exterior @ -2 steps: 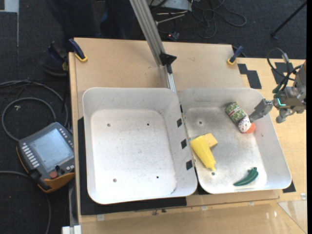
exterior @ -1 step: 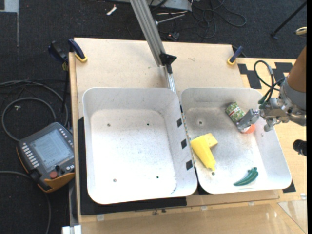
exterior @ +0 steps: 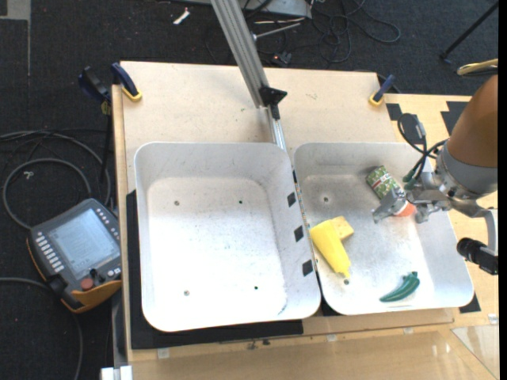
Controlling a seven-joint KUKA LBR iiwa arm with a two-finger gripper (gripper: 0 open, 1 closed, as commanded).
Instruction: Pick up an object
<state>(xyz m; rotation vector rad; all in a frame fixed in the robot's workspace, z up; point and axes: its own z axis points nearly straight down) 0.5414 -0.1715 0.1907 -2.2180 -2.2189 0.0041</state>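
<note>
The right bin (exterior: 360, 165) holds a yellow banana-shaped toy (exterior: 330, 244) near its left wall, a green can-like object (exterior: 383, 182) toward the back, and a dark green curved piece (exterior: 400, 287) near the front right. My gripper (exterior: 402, 209) hangs low over the right bin, just in front of the green can. A small orange-red thing (exterior: 404, 208) shows at its fingers, but whether they grip it is unclear. The arm comes in from the right edge.
The left bin (exterior: 158, 165) lies beside it, sharing a middle wall. A slanted metal pole (exterior: 242, 42) rises from the bench behind the bins. Clamps (exterior: 127, 81) sit at the bench's back corners. A teach pendant (exterior: 75, 248) lies on the floor at left.
</note>
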